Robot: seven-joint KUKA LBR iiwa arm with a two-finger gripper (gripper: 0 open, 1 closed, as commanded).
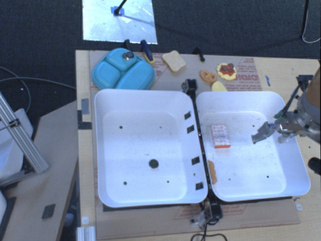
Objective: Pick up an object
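A blue divided plate (pixel 123 70) is lying on the bench behind the left bin (pixel 108 104). In this left bin a small dark round thing (pixel 153 163) is resting on the floor, a little toward the front. Behind the bins, a slice of toy bread (pixel 174 61), a small pretzel (pixel 208 76) and a little toy pizza (pixel 226 71) are sitting on the cardboard. In the right bin (pixel 281 185), a small white and red box (pixel 220 135) is lying flat near the left side, and a thin orange snack (pixel 212 171) is lying close to the left wall, in front of the box. The gripper (pixel 272 131) is hanging over the right part of this bin, well apart from the box. Its fingers are standing spread apart, and nothing is sitting between them.
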